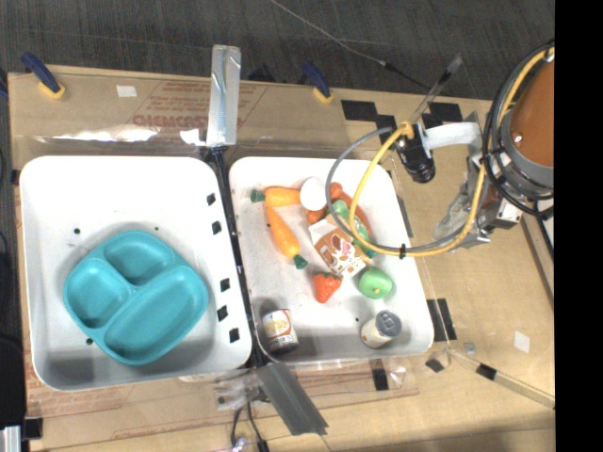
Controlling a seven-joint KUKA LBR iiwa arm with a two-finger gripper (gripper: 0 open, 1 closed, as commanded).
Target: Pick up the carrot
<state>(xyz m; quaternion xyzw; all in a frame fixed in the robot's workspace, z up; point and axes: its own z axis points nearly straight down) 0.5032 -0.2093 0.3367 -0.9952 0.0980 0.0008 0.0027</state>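
The carrot [282,234] is orange with a green stub at its lower end and lies slanted in the left part of the right bin [415,290]. A second orange piece [280,196] lies just above it. My gripper [468,217] hangs off the arm [528,121] to the right of the right bin, over the bench and well apart from the carrot. A yellow cable [377,172] loops from it across the bin.
The right bin also holds a white egg [312,193], a small carton [337,250], a strawberry [326,286], a green apple [375,282] and two cans [278,329] [382,327]. A teal divided plate [137,295] sits in the left bin [38,252].
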